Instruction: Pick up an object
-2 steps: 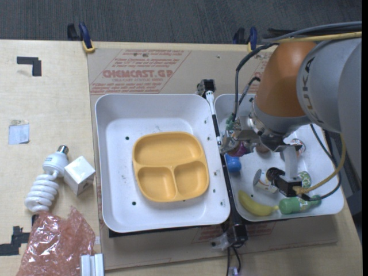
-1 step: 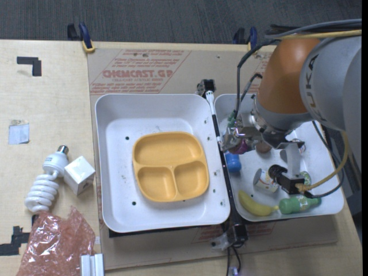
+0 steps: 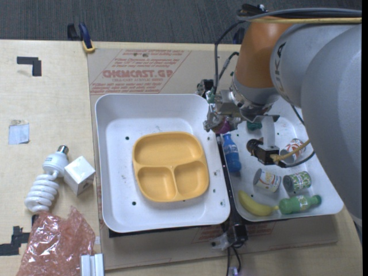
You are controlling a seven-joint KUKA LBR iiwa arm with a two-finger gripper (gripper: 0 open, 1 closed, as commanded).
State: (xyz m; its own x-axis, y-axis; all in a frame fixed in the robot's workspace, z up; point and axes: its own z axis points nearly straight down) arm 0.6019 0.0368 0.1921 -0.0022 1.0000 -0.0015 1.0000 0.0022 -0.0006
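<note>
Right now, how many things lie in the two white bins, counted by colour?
Yellow: 2, the divided tray and the banana
Green: 2, the bottle and the can
Blue: 1, the bottle
White: 1, the cup
Total: 6

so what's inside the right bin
Visible in the right bin: a blue bottle, a banana, a green bottle, a white cup and a green can. The arm covers the bin's far part, so anything there is hidden.

Bench (image 3: 52, 119): two bins (image 3: 109, 154), bulb (image 3: 45, 183).
</note>
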